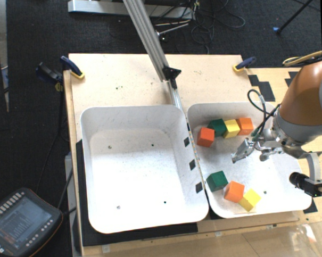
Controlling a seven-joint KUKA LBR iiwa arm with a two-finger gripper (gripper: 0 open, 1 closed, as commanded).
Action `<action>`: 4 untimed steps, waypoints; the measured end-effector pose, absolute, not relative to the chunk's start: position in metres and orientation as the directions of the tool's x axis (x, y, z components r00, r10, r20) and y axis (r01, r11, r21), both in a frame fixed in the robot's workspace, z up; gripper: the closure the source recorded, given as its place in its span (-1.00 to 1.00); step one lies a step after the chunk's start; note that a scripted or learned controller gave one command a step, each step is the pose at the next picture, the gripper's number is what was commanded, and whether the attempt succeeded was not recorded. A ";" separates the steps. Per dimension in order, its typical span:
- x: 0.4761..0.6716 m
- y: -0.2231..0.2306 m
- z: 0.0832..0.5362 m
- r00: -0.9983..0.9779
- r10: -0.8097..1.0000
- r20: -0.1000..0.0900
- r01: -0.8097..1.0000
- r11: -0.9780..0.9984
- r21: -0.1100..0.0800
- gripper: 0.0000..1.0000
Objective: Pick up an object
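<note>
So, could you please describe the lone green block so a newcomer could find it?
Look in the right bin, at its near half. Three blocks cluster there; the green block is nearest the divider, left of the orange block and yellow block.

Grey arm reaching in from the right, orange band bulking above the wrist, black cable looping beside it, wrist angled down and leftward, metal claw (242, 155) pointing left, hanging low, nothing seen between its tips

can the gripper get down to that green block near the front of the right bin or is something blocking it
Probably yes. The gripper hangs over bare floor of the right bin, and the green block lies apart from the orange block, its top uncovered.
</note>
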State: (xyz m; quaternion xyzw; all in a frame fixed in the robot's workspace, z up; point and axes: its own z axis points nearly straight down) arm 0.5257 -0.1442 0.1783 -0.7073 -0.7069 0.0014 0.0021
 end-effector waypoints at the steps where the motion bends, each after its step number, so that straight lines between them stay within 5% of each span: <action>1: 0.527 -0.143 0.135 0.001 1.000 0.001 1.000 -0.001 -0.005 -1.00; 2: 0.528 -0.143 0.148 0.000 1.000 0.000 1.000 0.000 0.001 1.00; 3: 0.530 -0.144 0.211 -0.003 1.000 -0.002 1.000 0.003 0.007 1.00; 4: 0.531 -0.144 0.229 -0.003 1.000 -0.001 1.000 0.003 0.004 1.00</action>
